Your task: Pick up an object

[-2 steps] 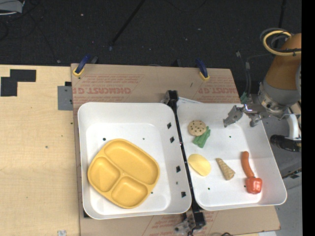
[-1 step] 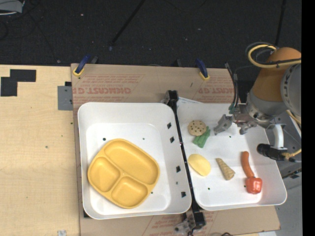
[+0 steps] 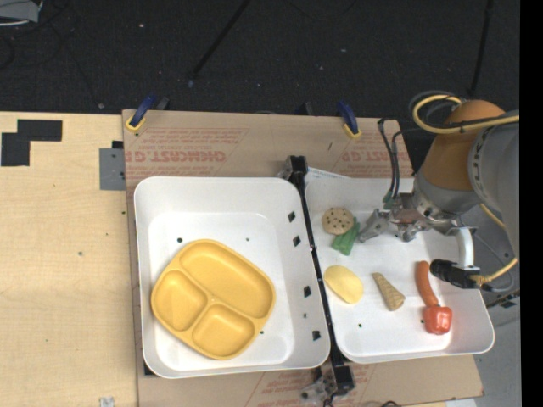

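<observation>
The right bin (image 3: 475, 339) holds several toy foods: a round chocolate-chip cookie (image 3: 338, 220), a small green piece (image 3: 345, 243), a pale yellow oval (image 3: 344, 284), a tan cone (image 3: 389, 292), an orange carrot (image 3: 425, 282) and a red piece (image 3: 438, 319). My gripper (image 3: 372, 227) is low in the back of this bin. Its tip is just right of the green piece and the cookie, and it may be touching the green piece. I see nothing held in it.
The left bin (image 3: 153, 202) holds a yellow three-compartment plate (image 3: 212, 297). A black divider (image 3: 310, 261) runs between the bins. The grey arm with its orange band (image 3: 462, 155) and cables comes in over the right bin's back right corner.
</observation>
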Robot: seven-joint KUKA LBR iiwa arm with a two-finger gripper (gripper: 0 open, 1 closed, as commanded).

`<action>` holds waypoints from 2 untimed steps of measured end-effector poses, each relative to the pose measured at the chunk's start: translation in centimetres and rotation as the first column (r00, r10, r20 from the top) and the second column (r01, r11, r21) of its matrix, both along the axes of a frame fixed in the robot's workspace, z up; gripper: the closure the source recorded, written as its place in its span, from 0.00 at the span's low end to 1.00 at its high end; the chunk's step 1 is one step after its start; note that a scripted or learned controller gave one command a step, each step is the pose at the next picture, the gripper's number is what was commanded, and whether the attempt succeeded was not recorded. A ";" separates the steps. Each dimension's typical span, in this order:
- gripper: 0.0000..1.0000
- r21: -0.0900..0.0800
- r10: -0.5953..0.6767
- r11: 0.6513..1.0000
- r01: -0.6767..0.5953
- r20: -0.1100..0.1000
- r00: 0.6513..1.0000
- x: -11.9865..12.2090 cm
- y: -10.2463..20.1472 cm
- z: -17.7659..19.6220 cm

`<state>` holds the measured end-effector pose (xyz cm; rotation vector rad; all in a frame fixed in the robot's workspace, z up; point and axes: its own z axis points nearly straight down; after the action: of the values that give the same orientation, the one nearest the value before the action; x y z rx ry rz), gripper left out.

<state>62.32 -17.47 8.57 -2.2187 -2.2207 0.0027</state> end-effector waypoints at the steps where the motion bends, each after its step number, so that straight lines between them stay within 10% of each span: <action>1: 1.00 -0.001 0.000 1.000 0.000 0.003 1.000 0.1 -0.1 1.2; 2: 1.00 -0.001 -0.001 1.000 0.001 0.006 1.000 0.9 0.2 5.9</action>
<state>63.25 -17.26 14.48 -2.2236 -2.2232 -0.0029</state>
